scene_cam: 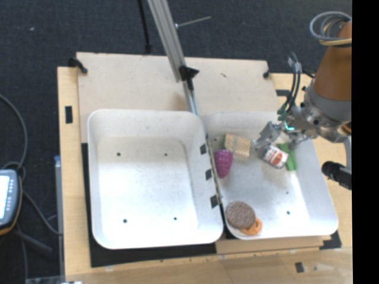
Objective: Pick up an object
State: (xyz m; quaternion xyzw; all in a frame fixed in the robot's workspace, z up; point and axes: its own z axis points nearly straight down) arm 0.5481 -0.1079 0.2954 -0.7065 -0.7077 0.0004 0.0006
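Before you, a pale wooden bench [148, 81] stands on dark carpet [35, 28], bearing two shallow white bins side by side, their floors lightly speckled. A slanted aluminium rail [167, 31] crosses the board from the top of the view and ends between the bins. Black cables [18, 135] loop over the floor beyond the bench's far side from the arm, next to a handheld pendant [7, 197] at the frame's edge.

Your arm [333, 78], grey with an orange band, hangs over the right bin [308, 200], and the gripper [273, 136] sits low at that bin's upper part. Whether its fingers are apart or together you cannot tell at this resolution.

Just below the gripper, perhaps touching it, lies a small white-and-red object [275, 157] with a green piece [291, 160] at its side nearer the arm. Its markings are too small to read, and no other writing is legible anywhere in the scene.

Further from the arm than the gripper, a tan block [237, 145] lies close by, with a magenta berry-like toy [223, 162] below it against the bin's inner wall. A brown round disc [240, 215] over an orange piece [254, 227] rests well below the gripper, near the front rim. The left bin [148, 176] lies well beyond the gripper.
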